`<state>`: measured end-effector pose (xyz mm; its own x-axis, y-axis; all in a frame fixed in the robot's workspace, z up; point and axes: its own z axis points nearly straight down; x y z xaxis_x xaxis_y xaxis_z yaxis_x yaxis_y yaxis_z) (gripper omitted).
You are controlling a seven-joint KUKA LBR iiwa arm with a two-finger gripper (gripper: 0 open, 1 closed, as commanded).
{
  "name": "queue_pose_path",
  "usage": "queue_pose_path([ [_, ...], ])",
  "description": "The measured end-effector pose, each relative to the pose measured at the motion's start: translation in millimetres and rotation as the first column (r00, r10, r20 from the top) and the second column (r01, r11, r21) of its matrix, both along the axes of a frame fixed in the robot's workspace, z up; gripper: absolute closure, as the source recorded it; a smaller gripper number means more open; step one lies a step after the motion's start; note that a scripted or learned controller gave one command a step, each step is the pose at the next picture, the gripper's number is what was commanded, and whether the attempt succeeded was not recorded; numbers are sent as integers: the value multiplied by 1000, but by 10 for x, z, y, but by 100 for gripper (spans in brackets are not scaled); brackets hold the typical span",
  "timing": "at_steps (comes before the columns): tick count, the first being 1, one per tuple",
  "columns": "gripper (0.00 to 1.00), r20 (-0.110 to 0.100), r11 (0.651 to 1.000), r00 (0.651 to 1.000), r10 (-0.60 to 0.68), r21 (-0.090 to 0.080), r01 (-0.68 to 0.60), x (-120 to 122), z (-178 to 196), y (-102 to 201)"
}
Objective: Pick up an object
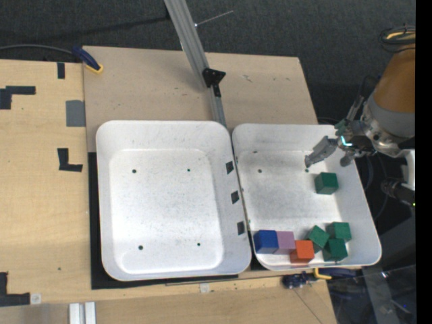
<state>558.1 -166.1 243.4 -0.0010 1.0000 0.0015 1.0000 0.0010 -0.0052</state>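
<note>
1. Over the right bin [370,211] hangs the gripper [325,152]; its fingers look spread apart with nothing between them.
2. Just below it sits a green block [326,182] — alone; more blocks [304,243] crowd the front edge.

Two white bins [108,140] are sitting on the bench. Seven blocks are lying in the right one: four green [326,182], one blue [266,241], one purple [285,240], one orange [304,250].
</note>
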Motion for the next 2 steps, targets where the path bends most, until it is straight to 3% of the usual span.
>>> queue_pose_path([
  [1,0,4,1000,1000,1,-1,-1,8,21,0],
  [2,0,-1,1000,1000,-1,-2,1,-29,-442,-61],
])
